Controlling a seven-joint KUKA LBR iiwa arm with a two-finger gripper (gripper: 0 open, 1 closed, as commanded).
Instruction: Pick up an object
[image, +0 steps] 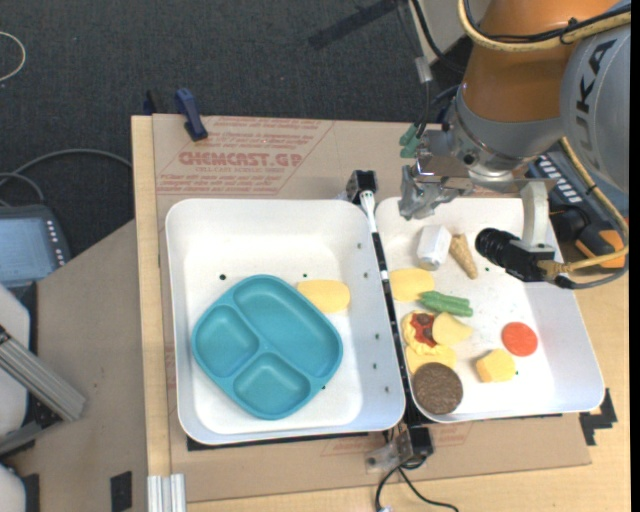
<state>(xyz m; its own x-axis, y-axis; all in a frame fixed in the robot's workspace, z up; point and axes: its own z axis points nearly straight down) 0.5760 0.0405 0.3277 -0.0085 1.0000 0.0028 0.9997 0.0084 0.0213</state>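
White plastic right bin (575, 345) is crowded with toy food along its near-left edge, while the far-right corner has open room. Grey end effector (418, 205) hovers at the far-left rim above a small white block (433, 245); can't tell its opening.

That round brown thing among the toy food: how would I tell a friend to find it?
Look in the right-hand bin, at its near edge beside the divider. The brown disc lies there, below the pizza slice. It is the only dark, speckled round piece.
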